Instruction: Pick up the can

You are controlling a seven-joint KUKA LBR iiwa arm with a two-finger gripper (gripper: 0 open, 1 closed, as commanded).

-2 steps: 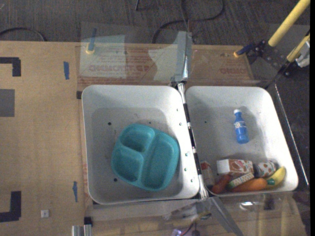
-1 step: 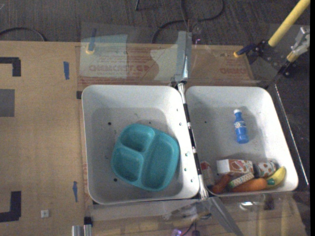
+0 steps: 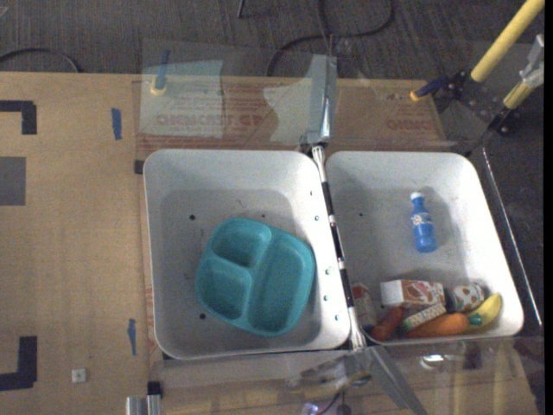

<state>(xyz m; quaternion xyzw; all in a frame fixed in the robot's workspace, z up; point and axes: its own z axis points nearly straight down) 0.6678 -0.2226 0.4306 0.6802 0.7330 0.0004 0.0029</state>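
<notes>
A small can (image 3: 467, 296) with a red and white patterned label lies near the front right corner of the right bin (image 3: 389, 175). It is packed in a row of toy foods. A white and brown package (image 3: 421, 293) sits just to its left, a yellow banana (image 3: 490, 309) touches it on the right, and an orange carrot (image 3: 441, 324) lies in front of it. Part of the can's lower side is hidden by the carrot and the banana.
A blue bottle (image 3: 422, 222) lies in the middle of the right bin. A red item (image 3: 389, 322) rests at the bin's front left. A teal divided plate (image 3: 255, 275) sits in the left bin (image 3: 173, 188). A yellow pole with clamps (image 3: 510, 33) stands at the back right.
</notes>
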